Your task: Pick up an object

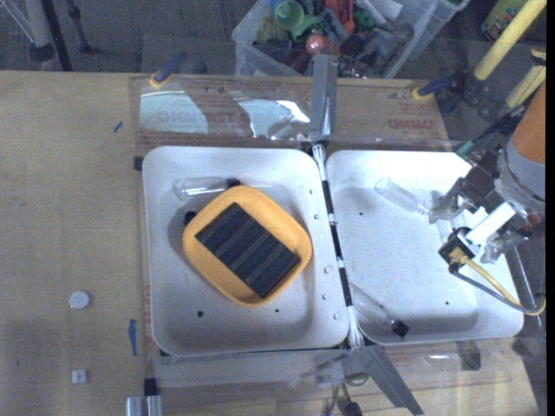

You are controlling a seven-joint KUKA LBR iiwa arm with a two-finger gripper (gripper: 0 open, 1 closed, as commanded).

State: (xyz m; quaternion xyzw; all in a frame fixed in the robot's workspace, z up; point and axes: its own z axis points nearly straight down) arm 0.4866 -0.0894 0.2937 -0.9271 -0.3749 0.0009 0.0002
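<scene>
A yellow pad with a black ribbed centre (pixel 247 243) lies tilted in the left bin (pixel 165 310). Just behind it rests a clear tube with a dark tip (pixel 204 185). In the right bin (pixel 416 267) a clear plastic piece (pixel 401 197) lies near the back, and a small black bit (pixel 399 327) sits by the front wall. My gripper (pixel 466 230) hangs over the right side of the right bin, to the right of the clear piece, with a yellow cable (pixel 494 284) trailing below it. I see nothing held in it.
A clear crate of colourful toys (pixel 338 16) stands behind the bins. A cardboard strip with tape (pixel 225 111) runs along the back edge. A small grey disc (pixel 79 300) lies on the wooden bench at the left.
</scene>
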